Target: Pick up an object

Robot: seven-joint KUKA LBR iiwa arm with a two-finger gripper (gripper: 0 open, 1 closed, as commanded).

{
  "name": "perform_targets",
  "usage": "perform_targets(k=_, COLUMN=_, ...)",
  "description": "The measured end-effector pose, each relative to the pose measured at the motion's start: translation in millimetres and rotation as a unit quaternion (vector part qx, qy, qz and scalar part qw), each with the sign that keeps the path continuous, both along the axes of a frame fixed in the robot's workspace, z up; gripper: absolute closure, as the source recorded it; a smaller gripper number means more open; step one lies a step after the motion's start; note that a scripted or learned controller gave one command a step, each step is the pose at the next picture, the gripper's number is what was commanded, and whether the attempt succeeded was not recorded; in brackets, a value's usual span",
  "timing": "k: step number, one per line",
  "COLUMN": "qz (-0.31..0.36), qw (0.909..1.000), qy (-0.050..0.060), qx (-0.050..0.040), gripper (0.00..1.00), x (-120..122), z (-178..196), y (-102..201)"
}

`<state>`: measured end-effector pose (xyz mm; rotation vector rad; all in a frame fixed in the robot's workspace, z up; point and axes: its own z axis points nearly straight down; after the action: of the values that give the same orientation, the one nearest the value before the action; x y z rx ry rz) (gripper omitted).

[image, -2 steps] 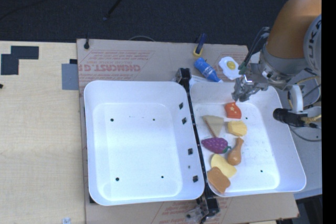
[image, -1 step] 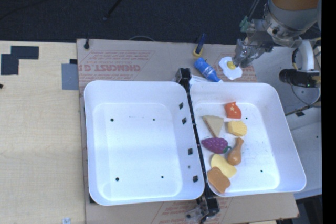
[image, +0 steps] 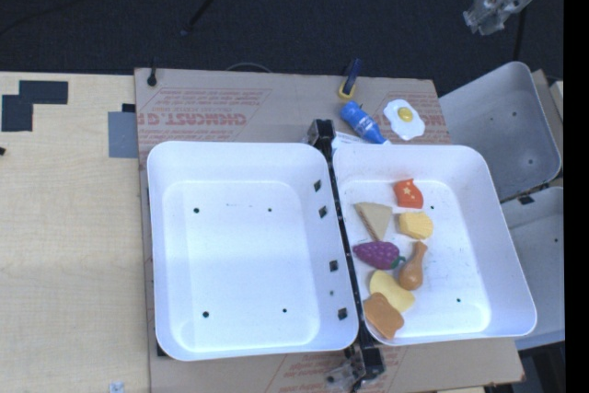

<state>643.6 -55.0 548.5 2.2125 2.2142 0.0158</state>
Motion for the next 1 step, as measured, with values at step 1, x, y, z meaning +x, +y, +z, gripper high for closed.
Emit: perform_targets(k=1, qz=-0.002, qw=0.9999, qy=0.016, qx=0.001, gripper=1.0, x=-1.7, z=-246.0, y=-37.3)
